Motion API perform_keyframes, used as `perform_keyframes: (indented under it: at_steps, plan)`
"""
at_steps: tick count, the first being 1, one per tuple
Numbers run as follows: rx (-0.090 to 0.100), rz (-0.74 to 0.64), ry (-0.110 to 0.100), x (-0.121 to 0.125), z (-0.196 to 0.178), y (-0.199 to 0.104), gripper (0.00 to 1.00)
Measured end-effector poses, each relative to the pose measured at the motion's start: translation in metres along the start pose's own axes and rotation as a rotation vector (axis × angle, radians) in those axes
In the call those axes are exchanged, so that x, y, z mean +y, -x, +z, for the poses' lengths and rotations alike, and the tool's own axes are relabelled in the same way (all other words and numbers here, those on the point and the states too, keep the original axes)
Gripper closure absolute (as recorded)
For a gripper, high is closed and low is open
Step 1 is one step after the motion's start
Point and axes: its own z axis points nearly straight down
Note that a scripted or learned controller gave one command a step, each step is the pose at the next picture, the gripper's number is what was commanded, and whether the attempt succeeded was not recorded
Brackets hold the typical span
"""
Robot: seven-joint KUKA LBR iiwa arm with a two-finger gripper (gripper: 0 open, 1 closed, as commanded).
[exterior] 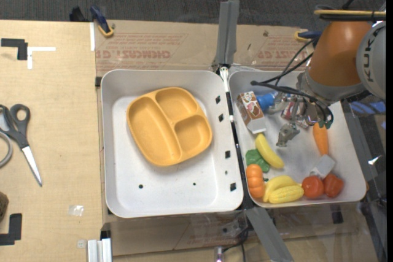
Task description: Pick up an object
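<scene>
Hand (288,132) is hanging low inside the right bin (353,184), over a bare patch of its floor, with nothing showing between its fingers; whether they are apart or together I cannot tell from this slanted view. Judged from that, the pick is not yet made: no object is lifted, and closing on one and raising it are both left to do.

Candidate objects are lying around the hand. A banana (269,151) is sitting just beside it toward the bin's left wall, and a carrot (320,138) is lying just beside it toward the right wall. A small brown carton (250,108) is resting near the bin's far left corner, with a blue object (267,99) next to it. Along the near edge are lying a green pepper (256,159), an orange fruit (254,175), a corn cob (285,194), two red tomatoes (322,186) and a small white block (323,164).

The left bin (123,193) is holding a yellow divided plate (169,125). On the bench's left side, well apart from both bins, a pair of scissors (23,141) is lying.
</scene>
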Motion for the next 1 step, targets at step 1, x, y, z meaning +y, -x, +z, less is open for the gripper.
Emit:
perform_keyframes:
  at_steps: [1]
  plan:
    - [-0.005,-0.191,-0.002,-0.0844,-0.0065,0.0169,0.0]
